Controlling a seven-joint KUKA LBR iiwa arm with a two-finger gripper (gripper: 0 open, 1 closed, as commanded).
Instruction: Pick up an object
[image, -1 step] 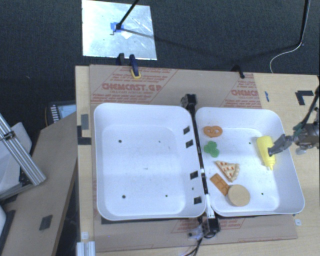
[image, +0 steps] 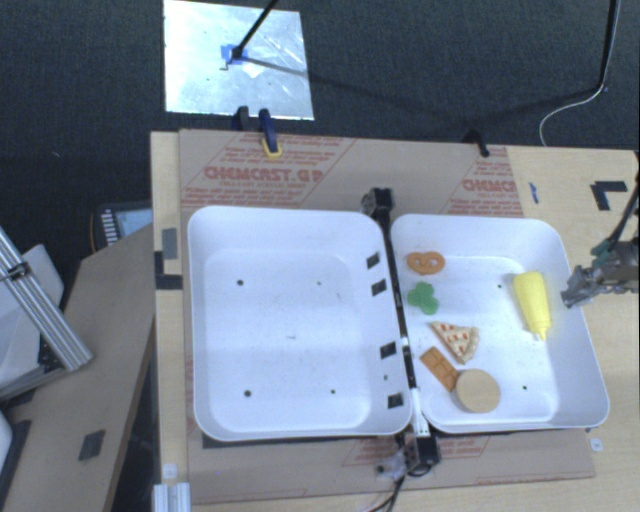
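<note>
The pincer (image: 590, 283) sits at the right bin's (image: 575, 400) outer rim; its grip state cannot be told. Nearest lies a yellow mustard bottle (image: 532, 303); farther left, a pretzel (image: 426, 263), green piece (image: 423, 296), pizza slice (image: 456, 340), cracker (image: 438, 367) and round biscuit (image: 477, 391).

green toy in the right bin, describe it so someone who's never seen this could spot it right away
Start at the right bin, the one with toys in it. Along its left wall runs a column of small toys: a pretzel at the top, then the green toy, then a pizza slice. It is the only green thing there, small and lumpy, while its neighbours are orange and tan.
</note>
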